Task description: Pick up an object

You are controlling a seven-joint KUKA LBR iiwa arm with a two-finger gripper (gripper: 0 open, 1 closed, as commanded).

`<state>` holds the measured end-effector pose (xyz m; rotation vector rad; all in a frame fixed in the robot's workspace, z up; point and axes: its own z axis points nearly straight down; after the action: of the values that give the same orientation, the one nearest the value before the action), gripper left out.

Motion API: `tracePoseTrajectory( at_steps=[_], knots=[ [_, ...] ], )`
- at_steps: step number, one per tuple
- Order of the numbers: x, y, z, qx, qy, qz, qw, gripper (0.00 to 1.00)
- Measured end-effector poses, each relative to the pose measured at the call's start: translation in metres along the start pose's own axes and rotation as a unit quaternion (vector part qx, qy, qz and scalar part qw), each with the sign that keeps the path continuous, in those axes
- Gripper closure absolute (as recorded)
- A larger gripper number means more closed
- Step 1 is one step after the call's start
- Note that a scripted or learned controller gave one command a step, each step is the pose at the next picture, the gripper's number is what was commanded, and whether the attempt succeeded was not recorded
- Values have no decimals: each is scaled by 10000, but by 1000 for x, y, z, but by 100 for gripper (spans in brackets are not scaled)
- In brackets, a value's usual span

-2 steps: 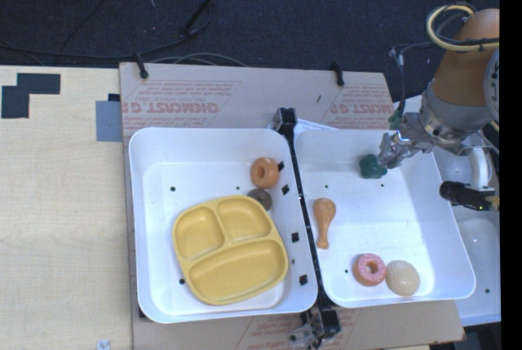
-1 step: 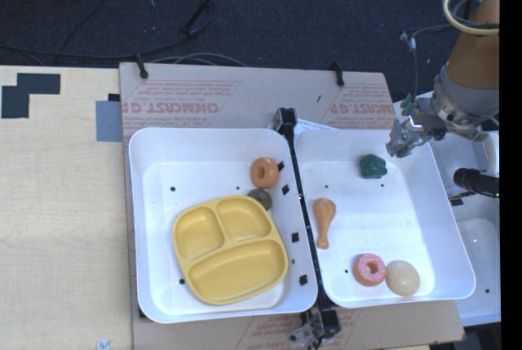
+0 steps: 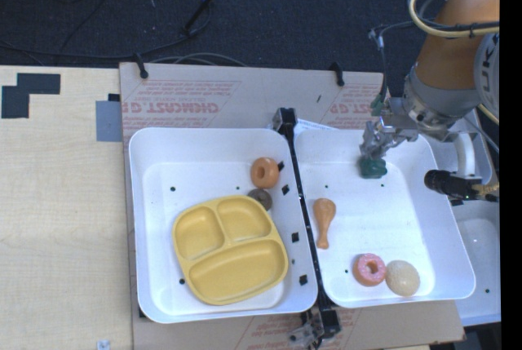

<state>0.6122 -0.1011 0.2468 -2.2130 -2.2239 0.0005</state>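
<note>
Dark floor behind table (image 3: 65,177); end effector (image 3: 375,151) over green object (image 3: 373,168), grip state unclear; descend squarely, close centered.

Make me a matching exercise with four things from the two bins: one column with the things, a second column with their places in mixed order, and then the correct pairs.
Things:
1. yellow divided tray
2. green object
3. pink-iced donut
4. drumstick toy

Places:
A. right bin, far part, just under the gripper
B. right bin, near the divider between the bins
C. left bin, near part
D. right bin, near part, beside a cream round object

Pairs: 1-C, 2-A, 3-D, 4-B
</note>
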Motion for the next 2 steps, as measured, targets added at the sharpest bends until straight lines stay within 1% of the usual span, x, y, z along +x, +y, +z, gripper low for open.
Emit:
tracePoseTrajectory(
  at_steps=[1,2],
  knots=[
    [58,-2,-4,5,-1,-3,10000,100],
    [105,0,-2,5,-5,1,10000,100]
  ],
)
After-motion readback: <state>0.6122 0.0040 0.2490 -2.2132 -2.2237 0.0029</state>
